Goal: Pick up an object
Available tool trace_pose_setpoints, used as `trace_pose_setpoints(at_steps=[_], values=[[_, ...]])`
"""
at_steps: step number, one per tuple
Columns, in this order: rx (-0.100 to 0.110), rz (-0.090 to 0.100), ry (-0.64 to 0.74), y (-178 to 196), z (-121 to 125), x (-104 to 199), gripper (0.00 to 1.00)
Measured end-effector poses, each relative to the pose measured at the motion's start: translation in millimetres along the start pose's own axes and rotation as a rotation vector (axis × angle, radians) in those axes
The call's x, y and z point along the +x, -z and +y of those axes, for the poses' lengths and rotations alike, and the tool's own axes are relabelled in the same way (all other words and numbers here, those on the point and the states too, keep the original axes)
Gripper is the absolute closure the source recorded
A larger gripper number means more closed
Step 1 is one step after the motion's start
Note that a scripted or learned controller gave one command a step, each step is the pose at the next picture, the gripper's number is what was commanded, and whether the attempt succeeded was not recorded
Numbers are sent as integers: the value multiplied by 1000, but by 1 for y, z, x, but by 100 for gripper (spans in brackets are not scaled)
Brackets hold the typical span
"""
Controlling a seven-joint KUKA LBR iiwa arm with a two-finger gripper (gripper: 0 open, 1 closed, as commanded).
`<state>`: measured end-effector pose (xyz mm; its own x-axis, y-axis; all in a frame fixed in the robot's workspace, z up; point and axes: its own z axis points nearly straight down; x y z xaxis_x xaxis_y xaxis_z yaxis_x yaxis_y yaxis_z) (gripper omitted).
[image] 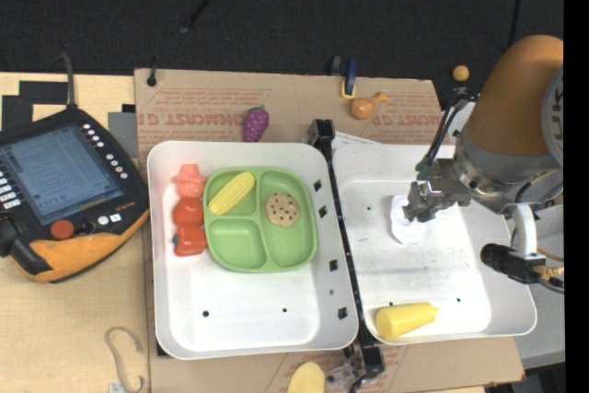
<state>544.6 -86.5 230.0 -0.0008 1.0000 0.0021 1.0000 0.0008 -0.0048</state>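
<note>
a: where does the gripper sit?

b: it hangs low over the right bin, right at the top edge of a small white object lying on the bin floor. whether it grips that object cannot be told, and how its hand is set cannot be told either; that part is dark and small.

a: and the arm?

b: its grey body with the orange band reaches in from the right side.

a: what else is in that bin?

b: a yellow object lies near the front wall, well apart from the gripper.

a: the left bin?

b: it holds a green divided plate. a yellow corn cob lies in the plate's upper left compartment, a cookie in the upper right one. just beside the plate's left rim stands a red and pink figure.

a: outside the bins?

b: a purple grape bunch and an orange pear-like toy rest on the cardboard behind, and a pendant lies on the bench at far left.
</note>
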Motion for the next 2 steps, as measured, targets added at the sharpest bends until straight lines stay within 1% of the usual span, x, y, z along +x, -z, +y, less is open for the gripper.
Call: trace_pose_setpoints(at_steps=[1, 2], values=[[-1, 0, 0, -1, -7, 31, 100], [0, -2, -3, -9, -7, 15, 100]])
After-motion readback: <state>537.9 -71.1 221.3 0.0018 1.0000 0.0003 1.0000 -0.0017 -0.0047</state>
